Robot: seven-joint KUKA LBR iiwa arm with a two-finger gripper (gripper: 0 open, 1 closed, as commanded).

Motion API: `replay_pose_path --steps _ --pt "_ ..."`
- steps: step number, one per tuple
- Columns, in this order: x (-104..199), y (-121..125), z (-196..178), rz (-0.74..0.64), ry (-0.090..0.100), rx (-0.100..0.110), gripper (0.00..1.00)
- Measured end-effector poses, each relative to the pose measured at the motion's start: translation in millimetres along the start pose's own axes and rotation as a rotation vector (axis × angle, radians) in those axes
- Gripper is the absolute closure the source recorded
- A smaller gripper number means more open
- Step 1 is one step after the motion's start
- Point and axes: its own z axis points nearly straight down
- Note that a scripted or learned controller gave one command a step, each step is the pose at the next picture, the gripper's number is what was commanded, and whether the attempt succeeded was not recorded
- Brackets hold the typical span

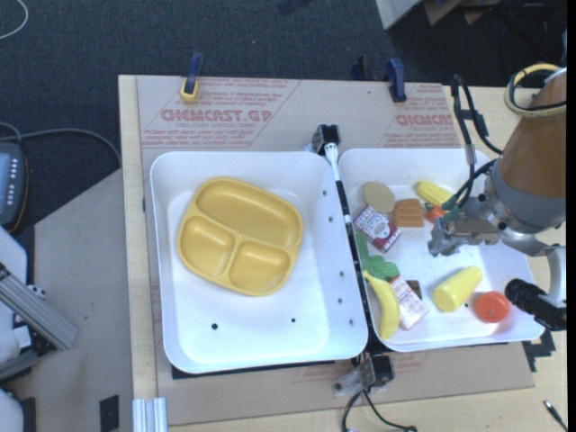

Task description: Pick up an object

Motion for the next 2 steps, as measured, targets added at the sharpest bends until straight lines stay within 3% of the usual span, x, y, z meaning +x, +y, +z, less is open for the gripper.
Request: replay_pose_path --steps 1,2 --pt "3 4 15 0.002 0.001 0.004 1.00" --pt "0 -5 -1 0.003 -0.001 -0.002 1.00"
